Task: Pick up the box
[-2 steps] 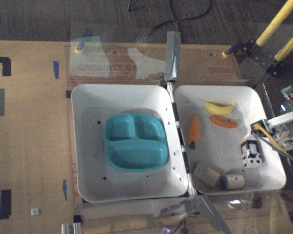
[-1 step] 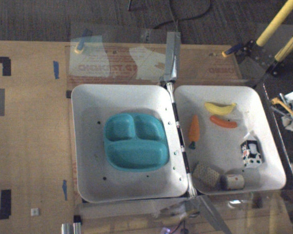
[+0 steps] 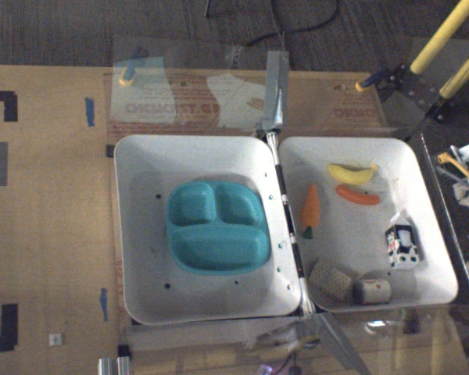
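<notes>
Across the camera view, two white bins sit side by side on the bench. Left bin (image 3: 137, 170): one teal divided plate (image 3: 217, 226), lying flat at the centre. Right bin (image 3: 344, 241): a banana (image 3: 352, 173) and a red piece (image 3: 358, 197) close together at the back, a carrot (image 3: 310, 208) beside the shared wall, and two tan lumps (image 3: 350, 284) at the front. The box (image 3: 402, 246), white with dark patches, lies near the right wall, apart from all else; this spacing probably leaves room for a grasp, though the near wall may crowd one side. How the jaws stand cannot be told.
</notes>
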Robot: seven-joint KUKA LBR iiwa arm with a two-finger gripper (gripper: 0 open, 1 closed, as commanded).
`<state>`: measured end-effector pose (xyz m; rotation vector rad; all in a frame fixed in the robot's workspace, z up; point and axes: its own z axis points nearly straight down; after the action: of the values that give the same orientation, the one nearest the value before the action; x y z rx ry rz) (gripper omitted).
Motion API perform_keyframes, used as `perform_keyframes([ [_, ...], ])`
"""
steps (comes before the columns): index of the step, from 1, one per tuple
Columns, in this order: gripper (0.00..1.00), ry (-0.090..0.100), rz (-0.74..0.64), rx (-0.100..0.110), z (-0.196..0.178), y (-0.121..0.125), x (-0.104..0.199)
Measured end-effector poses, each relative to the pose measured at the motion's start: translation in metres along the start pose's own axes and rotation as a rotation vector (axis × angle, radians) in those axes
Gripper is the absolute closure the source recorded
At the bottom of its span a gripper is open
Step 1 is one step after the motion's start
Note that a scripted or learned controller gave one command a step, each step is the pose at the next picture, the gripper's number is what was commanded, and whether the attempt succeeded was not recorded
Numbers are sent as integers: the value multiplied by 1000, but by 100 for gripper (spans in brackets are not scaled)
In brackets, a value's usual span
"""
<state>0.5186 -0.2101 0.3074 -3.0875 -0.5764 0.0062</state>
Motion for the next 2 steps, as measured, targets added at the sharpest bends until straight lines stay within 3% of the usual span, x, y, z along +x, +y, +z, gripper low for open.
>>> perform_keyframes([
  [2,100,-4,-8,1,-19,-2,3],
])
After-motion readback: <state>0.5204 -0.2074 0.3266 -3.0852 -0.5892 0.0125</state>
